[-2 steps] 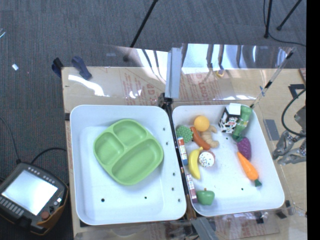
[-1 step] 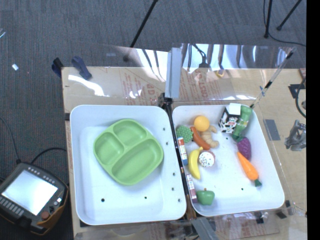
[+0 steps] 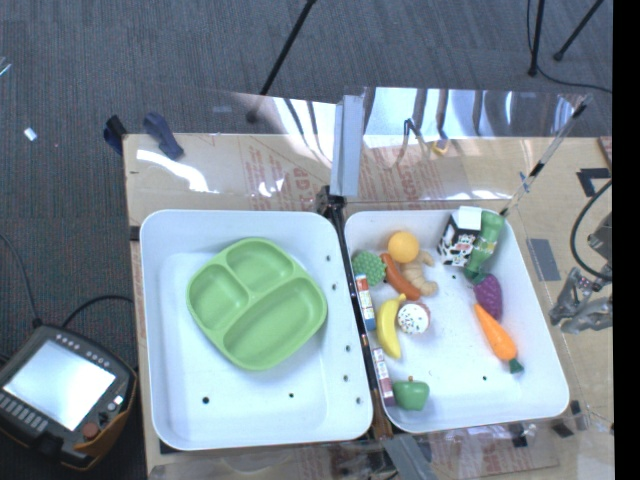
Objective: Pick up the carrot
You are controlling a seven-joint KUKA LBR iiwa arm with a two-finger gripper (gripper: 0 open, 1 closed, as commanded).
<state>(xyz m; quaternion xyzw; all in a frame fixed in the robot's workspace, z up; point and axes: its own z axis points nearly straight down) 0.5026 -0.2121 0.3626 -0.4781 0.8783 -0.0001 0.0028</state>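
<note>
The carrot (image 3: 497,336) is orange with a small green tip and lies slanted near the right wall of the right bin (image 3: 545,383). A purple toy (image 3: 488,295) rests just above its upper end. My gripper (image 3: 583,308) hangs past the bin's right rim, over the bench, to the right of the carrot and a little higher in the view. It is partly cut off at the view's right side, and nothing shows in it.
The right bin also holds a green bottle (image 3: 485,240), a cow-patterned box (image 3: 460,236), an orange ball (image 3: 403,245), a hot dog (image 3: 400,277), a cupcake (image 3: 413,318), a banana (image 3: 388,330) and a green pepper (image 3: 410,395). A green divided plate (image 3: 257,303) lies in the left bin (image 3: 170,408).
</note>
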